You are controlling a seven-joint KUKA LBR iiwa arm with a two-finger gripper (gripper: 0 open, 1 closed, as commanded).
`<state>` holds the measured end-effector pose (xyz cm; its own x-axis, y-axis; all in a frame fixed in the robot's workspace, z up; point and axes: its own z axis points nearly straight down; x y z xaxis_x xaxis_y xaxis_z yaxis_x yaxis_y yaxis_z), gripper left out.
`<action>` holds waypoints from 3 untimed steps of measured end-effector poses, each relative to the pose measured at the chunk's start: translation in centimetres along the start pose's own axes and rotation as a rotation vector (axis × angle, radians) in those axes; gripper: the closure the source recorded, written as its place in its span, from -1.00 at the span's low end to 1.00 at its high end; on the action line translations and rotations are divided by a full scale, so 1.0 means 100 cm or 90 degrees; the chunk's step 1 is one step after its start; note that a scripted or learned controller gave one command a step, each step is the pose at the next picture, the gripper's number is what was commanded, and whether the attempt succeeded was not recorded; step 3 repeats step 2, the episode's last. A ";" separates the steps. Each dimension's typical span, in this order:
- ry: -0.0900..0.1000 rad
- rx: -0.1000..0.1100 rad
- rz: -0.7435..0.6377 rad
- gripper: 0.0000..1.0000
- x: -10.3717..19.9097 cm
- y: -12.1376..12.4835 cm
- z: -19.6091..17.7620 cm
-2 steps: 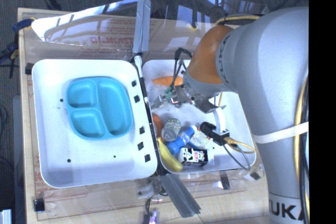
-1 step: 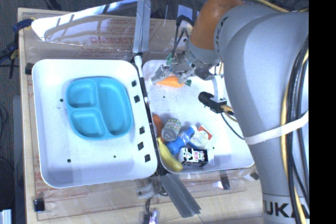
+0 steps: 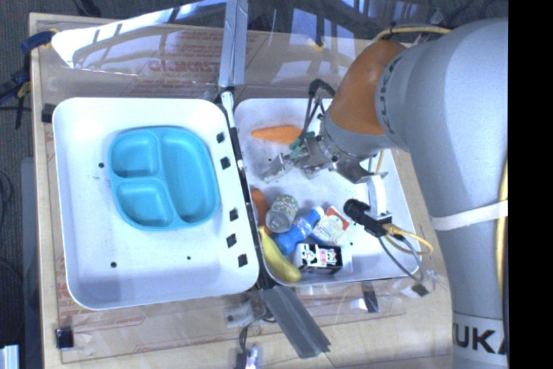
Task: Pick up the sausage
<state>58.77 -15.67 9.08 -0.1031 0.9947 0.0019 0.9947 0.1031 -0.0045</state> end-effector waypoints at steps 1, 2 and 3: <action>0.002 0.005 -0.133 -1.00 -0.028 0.065 0.000; -0.001 -0.001 -0.131 -1.00 -0.035 -0.021 -0.001; -0.001 -0.001 -0.131 -1.00 -0.035 -0.021 -0.001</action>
